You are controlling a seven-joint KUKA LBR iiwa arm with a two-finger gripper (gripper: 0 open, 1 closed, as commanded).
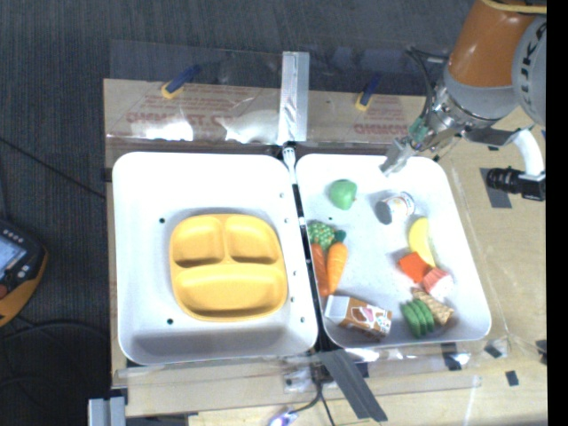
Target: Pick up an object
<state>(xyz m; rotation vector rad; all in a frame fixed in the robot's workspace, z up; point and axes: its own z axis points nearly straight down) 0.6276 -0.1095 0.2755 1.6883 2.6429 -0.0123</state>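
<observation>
Green ball [343, 193], small, likely light, hard and slippery, lying in right bin [461, 238] near its far rim, just beside metal can [394, 208]; best pinched across middle; gripper [397, 160] above far rim, spread unclear.

**Colours across the two bins**

We see two white bins [133, 238]. The left one carries a yellow tray [229, 266]. In the right one we find a green ball [343, 193], an orange carrot [335, 263], a yellow banana [421, 240], a red-and-white piece [435, 281] and a brown packet [365, 316]. The arm's band [493, 29] is orange.
</observation>
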